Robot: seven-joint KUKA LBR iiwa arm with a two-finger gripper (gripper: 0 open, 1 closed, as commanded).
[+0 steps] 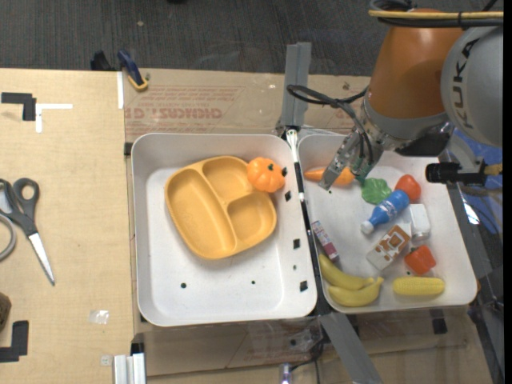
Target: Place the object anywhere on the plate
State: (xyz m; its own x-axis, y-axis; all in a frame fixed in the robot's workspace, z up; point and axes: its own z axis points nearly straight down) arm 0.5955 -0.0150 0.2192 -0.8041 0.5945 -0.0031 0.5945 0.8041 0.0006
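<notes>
Light is even and fairly bright, falling from above. The two white bins [216, 294] look clean and slightly washed, with soft glare along their rims. Shadows are faint and short, gathering under the yellow plate [220, 206]. The arm [424, 62] at the right is softly blurred. Colours stay saturated; fine detail is grainy throughout.
</notes>
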